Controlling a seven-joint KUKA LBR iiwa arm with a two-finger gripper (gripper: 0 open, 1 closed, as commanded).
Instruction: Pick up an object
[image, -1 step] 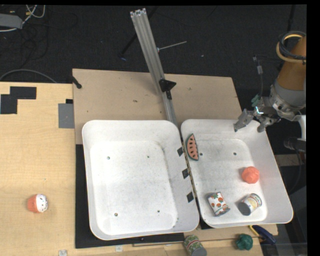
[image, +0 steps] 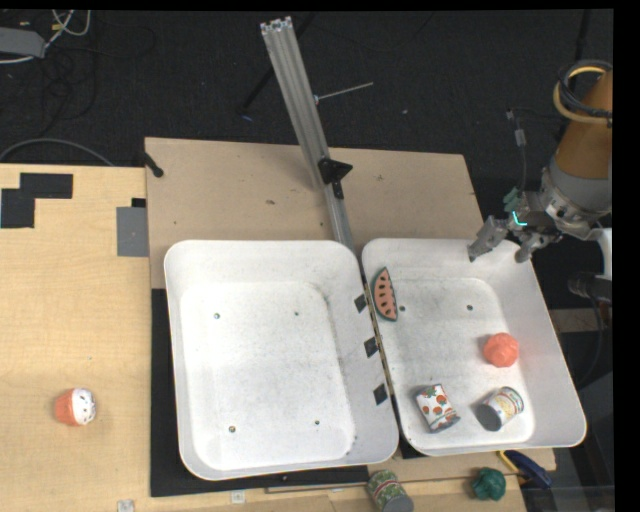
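The hand (image: 508, 238) hangs over the far right corner of the right bin (image: 455, 290), its two fingers spread apart with nothing between them; it sits high and off to the side, which I judge to be a waiting pose before a reach down. Nearest to it lies the orange ball (image: 501, 349), by the right wall; nearer the front edge rest a small can (image: 499, 408) on its side and a patterned box (image: 435, 407), just beside each other. A watermelon slice (image: 384, 294) leans along the left wall. Any of these could be the thing to pick; the ball looks easiest, standing apart. The left bin (image: 260, 360) holds nothing; on the table (image: 60, 300) lies a stray orange-and-white ball (image: 75, 407).
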